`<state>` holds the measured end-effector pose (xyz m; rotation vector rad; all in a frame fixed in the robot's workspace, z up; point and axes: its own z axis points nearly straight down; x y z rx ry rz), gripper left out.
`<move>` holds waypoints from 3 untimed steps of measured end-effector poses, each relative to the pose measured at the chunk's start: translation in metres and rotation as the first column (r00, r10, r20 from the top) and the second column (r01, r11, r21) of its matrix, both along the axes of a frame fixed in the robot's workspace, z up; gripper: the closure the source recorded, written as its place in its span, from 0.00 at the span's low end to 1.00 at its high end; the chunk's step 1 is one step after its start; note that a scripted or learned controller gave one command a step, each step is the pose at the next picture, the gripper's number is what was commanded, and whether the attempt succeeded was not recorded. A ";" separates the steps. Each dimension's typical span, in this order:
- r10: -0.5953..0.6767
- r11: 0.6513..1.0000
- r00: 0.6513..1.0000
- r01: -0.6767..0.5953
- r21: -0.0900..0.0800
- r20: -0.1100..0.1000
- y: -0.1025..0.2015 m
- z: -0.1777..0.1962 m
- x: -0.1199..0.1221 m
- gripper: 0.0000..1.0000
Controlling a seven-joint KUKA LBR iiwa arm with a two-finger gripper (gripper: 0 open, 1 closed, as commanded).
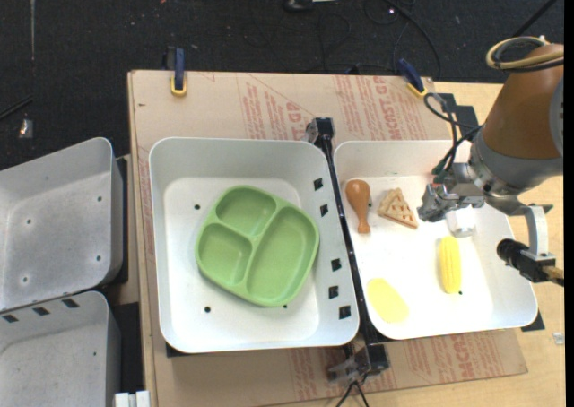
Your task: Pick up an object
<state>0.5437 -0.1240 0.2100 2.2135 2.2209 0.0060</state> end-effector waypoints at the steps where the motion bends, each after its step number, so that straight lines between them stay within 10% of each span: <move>1: 0.000 1.000 1.000 0.000 0.000 -0.001 0.000 0.044 0.001 1.00; 3: 0.005 1.000 1.000 -0.005 0.003 -0.004 0.108 0.052 0.034 1.00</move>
